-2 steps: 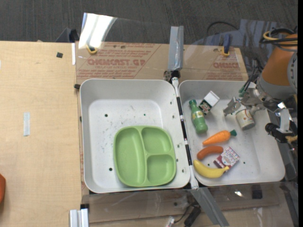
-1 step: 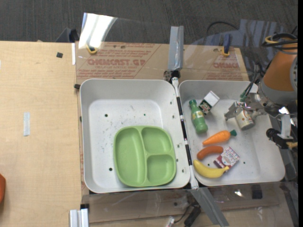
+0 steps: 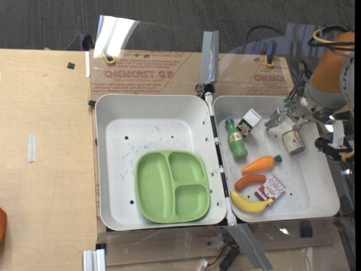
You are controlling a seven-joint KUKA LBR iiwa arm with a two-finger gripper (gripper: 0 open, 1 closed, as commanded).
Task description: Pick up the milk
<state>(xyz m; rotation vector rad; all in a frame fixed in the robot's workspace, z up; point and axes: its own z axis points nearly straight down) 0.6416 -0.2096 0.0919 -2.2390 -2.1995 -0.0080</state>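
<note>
1. Closest to the camera sits the banana [image 3: 250, 204], at the near edge of the right bin [image 3: 316, 202], well short of the jaws and off to their left as I stand looking down.
2. Just behind the banana are a small pink packet [image 3: 269, 187], a red sausage-like piece [image 3: 249, 181] and a carrot [image 3: 261, 163], all lying between the near rim and the gripper.
3. The milk [image 3: 248, 121], a small white carton with a dark printed face, lies toward the far side of the right bin, just left of the jaws and beside the green bottle [image 3: 236, 139].
4. The gripper [image 3: 291, 130] hangs low over the right bin's far right part; I can't tell whether its jaws are apart or together, as the metal parts blur into each other from here.
5. A pale cylindrical piece [image 3: 294, 143] sits right at the jaws; whether it is part of the tool or a loose object I cannot say.
6. The left bin [image 3: 113, 151] holds a green divided plate [image 3: 172, 185], well away from the jaws.
7. By my reckoning the task is hardly begun: the carton rests on the bin floor, apart from the jaws, so closing in, gripping and lifting all remain.
</note>
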